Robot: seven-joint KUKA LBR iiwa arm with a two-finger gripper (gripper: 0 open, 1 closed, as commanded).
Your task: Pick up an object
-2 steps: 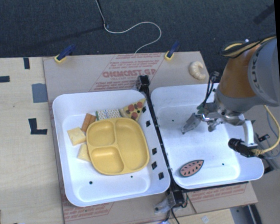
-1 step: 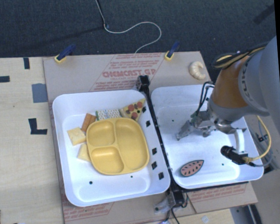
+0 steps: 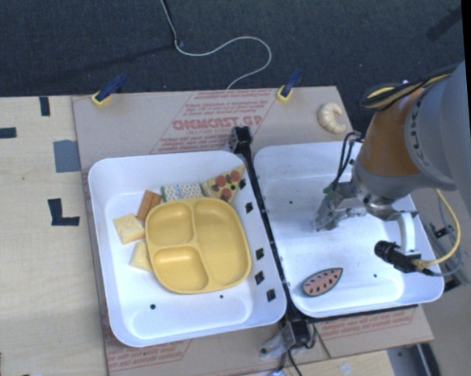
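Observation:
My gripper (image 3: 329, 215) hangs low over the middle of the right bin (image 3: 295, 166), with the grey arm and its orange band coming in from the right. Below it and a little to the left, a flat pink leaf-shaped piece with dark seeds (image 3: 322, 282) lies near the bin's front wall, apart from the gripper. In the left bin (image 3: 109, 233) a yellow divided plate (image 3: 198, 244) lies over several flat food pieces: a pale cracker (image 3: 129, 228), an orange-brown piece (image 3: 147, 205) and a pizza slice (image 3: 225, 182).
A beige lump (image 3: 333, 117) rests on the cardboard behind the right bin. Blue and yellow clamps (image 3: 108, 89) hold the cardboard's far edge. A white cable (image 3: 225, 50) loops across the dark floor. Black clips run along the seam between the bins.

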